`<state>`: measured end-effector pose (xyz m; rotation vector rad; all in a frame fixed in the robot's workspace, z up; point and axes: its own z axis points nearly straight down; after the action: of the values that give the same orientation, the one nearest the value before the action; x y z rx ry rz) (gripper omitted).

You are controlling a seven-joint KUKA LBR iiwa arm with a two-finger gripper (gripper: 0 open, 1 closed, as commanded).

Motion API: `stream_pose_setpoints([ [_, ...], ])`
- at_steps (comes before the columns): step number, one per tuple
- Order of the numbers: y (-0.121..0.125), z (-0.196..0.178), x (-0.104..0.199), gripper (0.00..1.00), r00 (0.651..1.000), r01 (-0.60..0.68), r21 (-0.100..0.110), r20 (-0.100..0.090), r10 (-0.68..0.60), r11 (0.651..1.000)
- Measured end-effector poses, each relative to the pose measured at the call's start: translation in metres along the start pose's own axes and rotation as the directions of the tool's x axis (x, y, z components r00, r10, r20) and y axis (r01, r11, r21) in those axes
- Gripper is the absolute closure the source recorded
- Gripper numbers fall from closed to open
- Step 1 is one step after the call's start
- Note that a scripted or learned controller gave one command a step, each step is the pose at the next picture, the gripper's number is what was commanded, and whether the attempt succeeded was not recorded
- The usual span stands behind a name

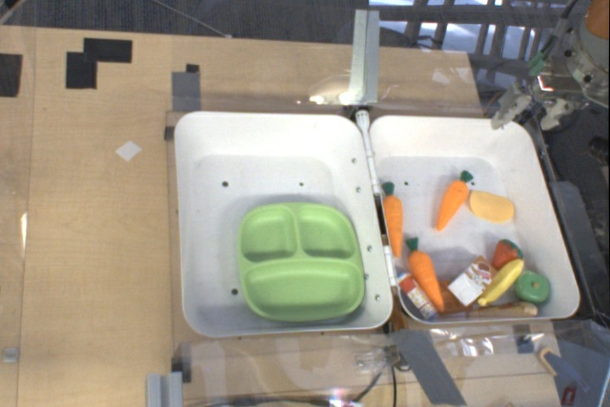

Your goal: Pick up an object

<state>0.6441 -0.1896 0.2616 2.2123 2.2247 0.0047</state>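
Gripper [530, 107] up at the far right corner of the right bin [429, 140], over its rim, nothing between the fingers; open or shut, cannot tell. Below, well apart: a carrot [453, 200] just beside a yellow slice [491, 206]. Nearer the front, two more carrots [393, 219] [424, 274], a banana [502, 281], a small carton [469, 285], a green round piece [533, 286]. In the left bin [205, 148], a green divided plate [301, 260].
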Motion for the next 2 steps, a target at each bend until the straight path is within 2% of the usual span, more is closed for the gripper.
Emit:
stream_pose_setpoints([
  [1,0.000,-0.026,-0.015,0.00,0.993,0.116,-0.003,0.002,-0.116,0.993],
  [2,-0.013,0.065,0.023,0.00,0.999,-0.049,0.000,-0.001,0.049,0.999],
])
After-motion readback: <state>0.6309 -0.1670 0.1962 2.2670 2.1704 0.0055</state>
